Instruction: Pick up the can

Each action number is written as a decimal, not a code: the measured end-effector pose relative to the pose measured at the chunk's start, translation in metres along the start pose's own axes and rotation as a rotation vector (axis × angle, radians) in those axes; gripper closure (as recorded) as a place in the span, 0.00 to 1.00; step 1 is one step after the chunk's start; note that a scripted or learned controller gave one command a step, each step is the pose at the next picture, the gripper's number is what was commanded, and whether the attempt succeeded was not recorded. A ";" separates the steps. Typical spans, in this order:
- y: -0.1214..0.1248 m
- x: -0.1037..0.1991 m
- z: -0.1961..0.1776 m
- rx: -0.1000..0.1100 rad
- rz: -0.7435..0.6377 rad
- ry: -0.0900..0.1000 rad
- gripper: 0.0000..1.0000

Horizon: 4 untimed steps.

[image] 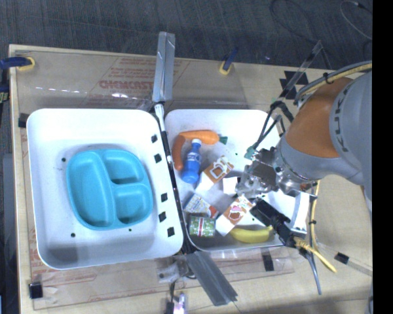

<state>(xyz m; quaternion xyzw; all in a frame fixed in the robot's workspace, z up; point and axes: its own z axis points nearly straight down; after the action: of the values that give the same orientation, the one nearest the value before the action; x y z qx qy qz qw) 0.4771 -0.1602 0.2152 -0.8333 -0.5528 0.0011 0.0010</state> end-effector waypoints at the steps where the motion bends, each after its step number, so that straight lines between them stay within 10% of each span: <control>1: 0.000 0.000 0.000 0.001 0.000 0.000 0.00; 2: 0.034 -0.025 0.112 -0.004 0.113 0.002 0.00; 3: 0.034 -0.024 0.103 0.000 0.106 0.003 1.00; 4: 0.033 -0.024 0.104 0.001 0.106 0.003 0.00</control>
<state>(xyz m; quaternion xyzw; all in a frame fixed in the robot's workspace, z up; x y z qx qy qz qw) 0.4982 -0.1956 0.1116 -0.8614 -0.5079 0.0000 0.0022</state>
